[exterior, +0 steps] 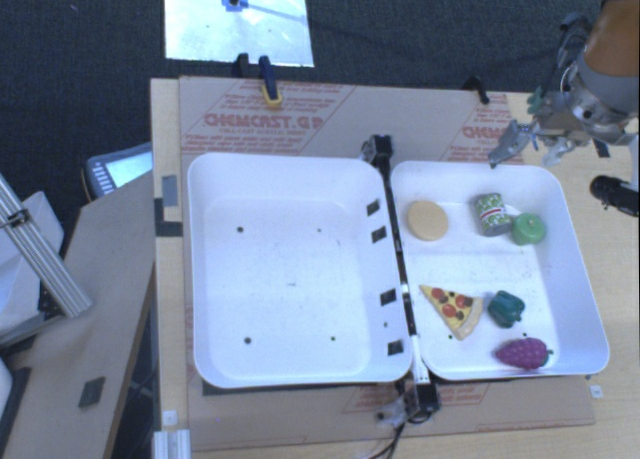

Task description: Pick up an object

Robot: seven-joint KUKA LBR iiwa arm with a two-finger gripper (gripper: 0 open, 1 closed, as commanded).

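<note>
The right bin holds several toy foods. A tan round biscuit lies at its back left. A small green and red can lies beside a green ball-like fruit. Nearer the front are a pizza slice, a dark green pepper and a purple grape bunch. My gripper hangs above the bin's back right rim, behind the can. It is open, with nothing between its fingers.
The left bin adjoins the right one along a black clipped seam. Both rest on a cardboard sheet. A yellow clamp and a shiny metal plate lie behind. A grey side table stands at the left.
</note>
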